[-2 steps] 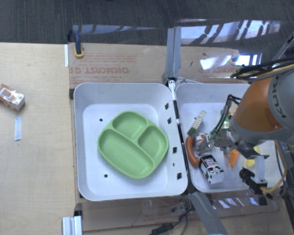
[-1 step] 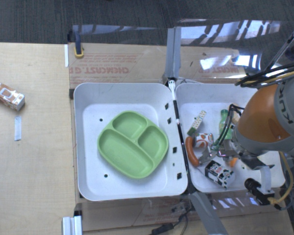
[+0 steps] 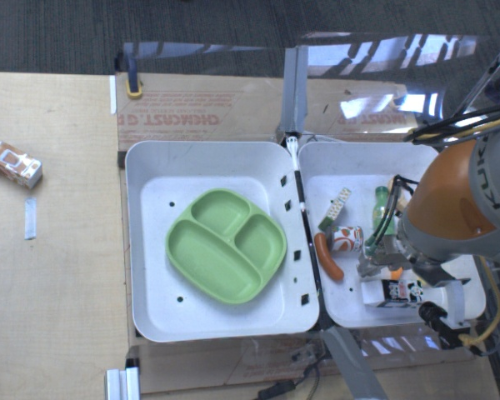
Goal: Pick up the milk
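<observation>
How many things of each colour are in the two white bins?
Green: 2, the divided plate and a bottle
Orange-red: 1, the sausage
White and orange: 1, the can
White: 2, the milk carton and a small packet
Total: 6

A pale green plate (image 3: pixel 226 246) lies in the white left bin (image 3: pixel 150 223). In the right bin (image 3: pixel 333 302): an orange-red sausage (image 3: pixel 328 257), a white carton (image 3: pixel 392 291) with black markings, a green bottle (image 3: pixel 382 200).
</observation>
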Action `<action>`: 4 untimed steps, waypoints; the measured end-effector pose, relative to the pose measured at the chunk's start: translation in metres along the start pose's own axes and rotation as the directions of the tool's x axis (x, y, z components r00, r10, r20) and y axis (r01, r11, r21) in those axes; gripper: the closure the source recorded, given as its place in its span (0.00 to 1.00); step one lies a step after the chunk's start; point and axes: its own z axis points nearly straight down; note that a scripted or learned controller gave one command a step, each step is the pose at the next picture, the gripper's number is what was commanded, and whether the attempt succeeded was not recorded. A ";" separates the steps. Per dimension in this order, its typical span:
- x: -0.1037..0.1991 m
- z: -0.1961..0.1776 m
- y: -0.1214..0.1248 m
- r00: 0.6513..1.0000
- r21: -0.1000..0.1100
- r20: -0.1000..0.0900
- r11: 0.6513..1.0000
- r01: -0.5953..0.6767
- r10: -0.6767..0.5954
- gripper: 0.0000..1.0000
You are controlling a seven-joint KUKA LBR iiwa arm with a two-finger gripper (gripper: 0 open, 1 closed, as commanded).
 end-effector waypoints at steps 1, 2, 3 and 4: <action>0.000 0.000 0.000 1.000 0.000 0.000 1.000 0.000 0.000 0.00; -0.015 -0.014 0.053 0.969 -0.002 0.001 0.969 -0.247 0.247 0.00; -0.017 0.008 0.113 0.891 -0.003 0.007 0.891 -0.454 0.454 0.00; -0.005 -0.093 0.172 0.785 -0.003 0.001 0.785 -0.620 0.620 0.00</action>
